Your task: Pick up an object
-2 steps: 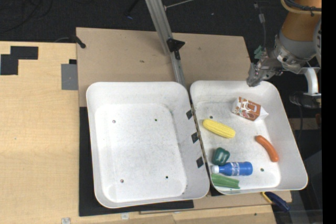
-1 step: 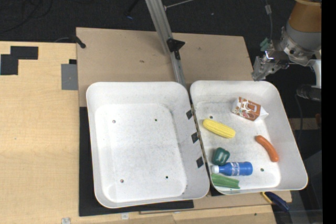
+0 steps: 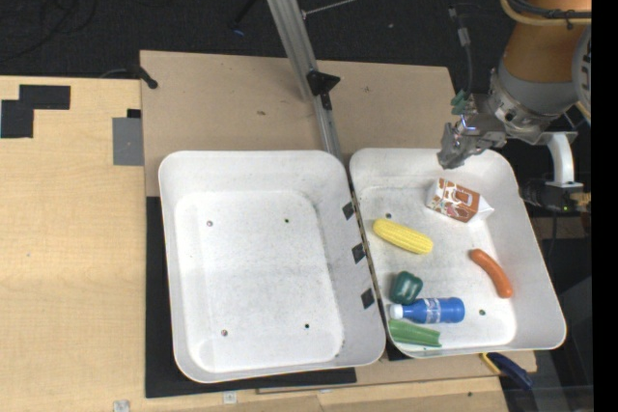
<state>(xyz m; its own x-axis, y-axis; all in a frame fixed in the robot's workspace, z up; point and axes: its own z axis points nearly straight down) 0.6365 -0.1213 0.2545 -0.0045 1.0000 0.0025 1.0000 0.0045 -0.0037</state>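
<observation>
The right bin (image 3: 526, 217) holds several items. A red and white carton (image 3: 455, 200) lies near its far side. A yellow corn cob (image 3: 403, 235) rests in the middle, and an orange sausage (image 3: 491, 272) sits toward the right. At the near edge are a dark green pepper (image 3: 406, 287), a blue bottle with a white cap (image 3: 429, 311) and a green pod (image 3: 415, 334). My gripper (image 3: 456, 152) hangs over the bin's far edge, just above and behind the carton. Nothing shows between its fingers.
The left bin (image 3: 183, 207) sits beside the right one, with black clips (image 3: 357, 252) along the shared edge. A slanted aluminium rail (image 3: 293, 34) rises behind the bins. Brown board lies under and behind both bins.
</observation>
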